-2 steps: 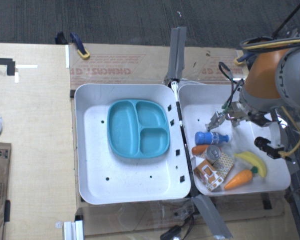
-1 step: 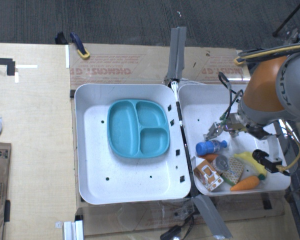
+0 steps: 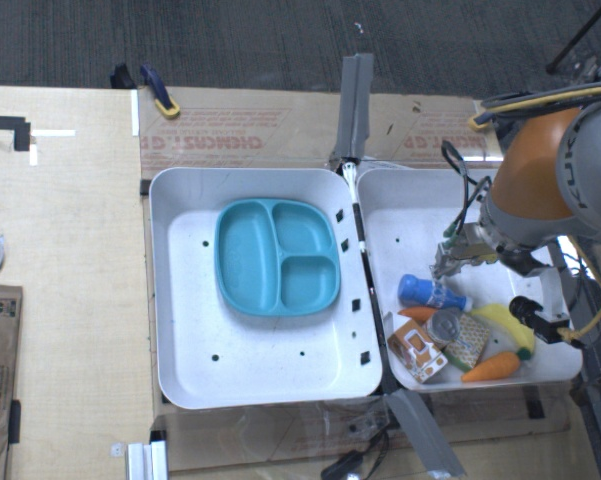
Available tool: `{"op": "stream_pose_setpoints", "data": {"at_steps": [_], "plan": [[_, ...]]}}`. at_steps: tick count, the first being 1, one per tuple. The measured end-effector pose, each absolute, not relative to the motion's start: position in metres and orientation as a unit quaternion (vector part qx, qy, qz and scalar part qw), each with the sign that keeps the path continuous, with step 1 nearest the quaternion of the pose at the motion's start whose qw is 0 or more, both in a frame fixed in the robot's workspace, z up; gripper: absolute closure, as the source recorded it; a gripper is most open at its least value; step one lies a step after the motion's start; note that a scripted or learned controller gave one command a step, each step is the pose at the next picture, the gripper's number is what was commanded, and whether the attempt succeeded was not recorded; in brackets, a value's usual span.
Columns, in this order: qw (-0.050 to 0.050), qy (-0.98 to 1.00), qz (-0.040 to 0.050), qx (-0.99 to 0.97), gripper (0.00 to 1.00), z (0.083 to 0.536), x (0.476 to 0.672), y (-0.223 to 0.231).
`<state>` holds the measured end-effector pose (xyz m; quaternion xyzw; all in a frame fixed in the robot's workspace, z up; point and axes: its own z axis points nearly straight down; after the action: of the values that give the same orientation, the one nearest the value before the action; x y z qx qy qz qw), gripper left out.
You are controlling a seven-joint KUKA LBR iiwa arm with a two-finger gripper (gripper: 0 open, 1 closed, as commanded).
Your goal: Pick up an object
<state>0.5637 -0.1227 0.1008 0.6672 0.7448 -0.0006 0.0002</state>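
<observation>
In the right bin (image 3: 400, 208), a heap of objects lies at the front. It holds a blue bottle-shaped item (image 3: 421, 290), a grey round can (image 3: 445, 323), a small orange-and-white box (image 3: 417, 349), a patterned packet (image 3: 469, 341), a yellow banana-like piece (image 3: 504, 324) and an orange carrot (image 3: 491, 367). My gripper (image 3: 444, 271) hangs from the grey and orange arm (image 3: 540, 173), pointing down just above the right end of the blue item. Whether it touches the blue item I cannot tell.
The left bin (image 3: 180, 298) holds a teal divided plate (image 3: 277, 257). A grey divider post (image 3: 355, 103) stands at the back between the bins. Cables and a black fitting (image 3: 530, 313) hang off the arm over the right bin's right side.
</observation>
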Motion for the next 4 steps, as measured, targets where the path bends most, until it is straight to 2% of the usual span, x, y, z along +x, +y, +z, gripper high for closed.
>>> {"op": "stream_pose_setpoints", "data": {"at_steps": [1, 2, 3, 4], "plan": [[0.000, 0.745, -0.0006, 0.667, 0.00, 0.101, 0.564, -0.123], [0.000, 0.750, -0.0006, 0.662, 0.00, 0.091, 0.543, -0.121], [0.000, 0.748, -0.0008, 0.663, 1.00, 0.100, 0.544, -0.122], [0.000, 0.749, -0.0008, 0.663, 0.00, 0.101, 0.544, -0.122]]}}
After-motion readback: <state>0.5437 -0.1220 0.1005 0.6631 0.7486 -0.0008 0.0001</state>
